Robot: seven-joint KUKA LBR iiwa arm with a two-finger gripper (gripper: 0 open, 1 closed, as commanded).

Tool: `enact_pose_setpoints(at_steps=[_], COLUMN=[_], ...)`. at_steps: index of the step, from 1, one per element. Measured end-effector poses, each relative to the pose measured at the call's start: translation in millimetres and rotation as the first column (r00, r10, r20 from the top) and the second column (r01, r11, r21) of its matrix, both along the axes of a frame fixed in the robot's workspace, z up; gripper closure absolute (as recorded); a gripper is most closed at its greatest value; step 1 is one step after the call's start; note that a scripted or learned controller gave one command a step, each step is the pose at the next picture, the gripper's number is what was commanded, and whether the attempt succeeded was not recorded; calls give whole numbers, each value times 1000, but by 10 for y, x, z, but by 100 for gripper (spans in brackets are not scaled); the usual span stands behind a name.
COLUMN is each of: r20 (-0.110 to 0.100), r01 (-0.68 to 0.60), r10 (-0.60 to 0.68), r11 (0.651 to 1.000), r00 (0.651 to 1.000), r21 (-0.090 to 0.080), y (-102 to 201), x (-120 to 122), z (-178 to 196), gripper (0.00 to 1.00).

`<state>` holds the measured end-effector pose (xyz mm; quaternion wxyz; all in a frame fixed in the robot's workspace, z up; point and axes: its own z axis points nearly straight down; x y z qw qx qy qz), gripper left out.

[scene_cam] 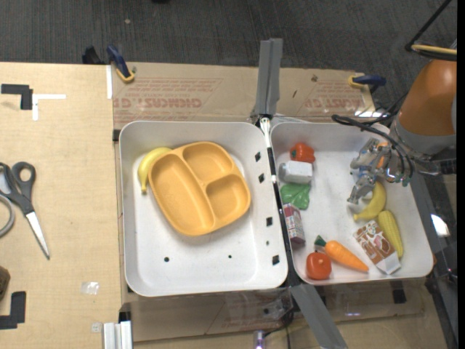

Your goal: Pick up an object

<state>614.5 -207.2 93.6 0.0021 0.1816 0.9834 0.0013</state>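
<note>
From my console I see the gripper (361,190) low in the right bin (330,144), its tips down at the upper end of a small banana (372,202). I cannot tell how its jaws stand; cables and metal blur together there, and nothing is visibly clasped.

My worry is a glancing contact. The banana is curved and smooth, lying tilted directly under and just right of the gripper, so a close on its tapering end could squirt it sideways rather than trap it. Just beyond it, further right and lower, lies a corn cob (391,231) touching a small printed packet (373,243); a nudge could shove the banana into them, or the gripper could snag two things at once. The bin wall on that side is near as well, leaving little room.

The banana itself looks like a plastic toy: bright yellow, glossy, short, with a darker tip. Well to the gripper's left sit a carrot (344,255), a tomato (318,265) and a green piece (295,195), all out of harm's way.
</note>
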Motion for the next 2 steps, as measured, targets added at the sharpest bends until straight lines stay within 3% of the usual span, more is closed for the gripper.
enact_pose_setpoints(at_steps=[1,2], r20=[-3,-3], r01=[44,-1], r10=[-44,1], r11=[999,1000], r00=[999,1000], r21=[3,-1], y=[-103,123], x=[-602,-1190], z=[-12,-18], gripper=[0,0])
